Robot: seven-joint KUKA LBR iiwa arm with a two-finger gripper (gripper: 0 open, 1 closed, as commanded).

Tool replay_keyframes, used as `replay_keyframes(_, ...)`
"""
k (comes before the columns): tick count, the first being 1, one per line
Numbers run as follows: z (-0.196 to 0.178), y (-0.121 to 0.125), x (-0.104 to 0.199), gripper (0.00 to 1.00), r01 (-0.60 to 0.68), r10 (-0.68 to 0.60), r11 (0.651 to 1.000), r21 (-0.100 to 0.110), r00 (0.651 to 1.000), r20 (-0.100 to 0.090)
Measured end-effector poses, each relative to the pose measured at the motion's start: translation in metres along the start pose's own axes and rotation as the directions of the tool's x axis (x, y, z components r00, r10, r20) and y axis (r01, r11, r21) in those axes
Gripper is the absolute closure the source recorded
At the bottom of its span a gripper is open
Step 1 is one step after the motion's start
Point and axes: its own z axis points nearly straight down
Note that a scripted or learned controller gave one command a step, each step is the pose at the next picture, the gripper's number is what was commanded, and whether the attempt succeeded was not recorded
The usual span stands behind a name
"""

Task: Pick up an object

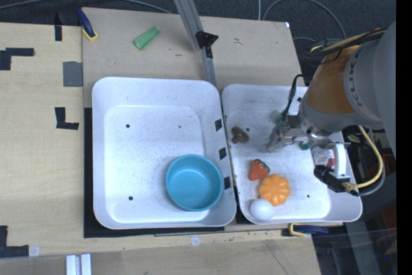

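Camera view: the arm (351,84) reached in from the right over the right bin (254,100). The gripper (278,140) hung low above the bin's middle. Could not tell its state, and nothing was visibly held.

In the right bin, a small brown object (240,134) lay near the left wall, apart from the gripper. Nearer the front lay a red strawberry-like piece (259,169); an orange pumpkin-like piece (275,189) sat just beside it, and a white egg-like ball (261,208) was touching the pumpkin at the front rim.

The left bin (116,100) held a blue bowl (194,182) upright at its front right. A green block (146,38) lay on the bench (257,42) behind the bins.
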Motion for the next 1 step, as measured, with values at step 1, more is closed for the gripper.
replay_keyframes(1, -0.0523, 0.0079, -0.0069, 1.00, -0.002, 0.002, 1.000, -0.007, 1.000, 0.002)
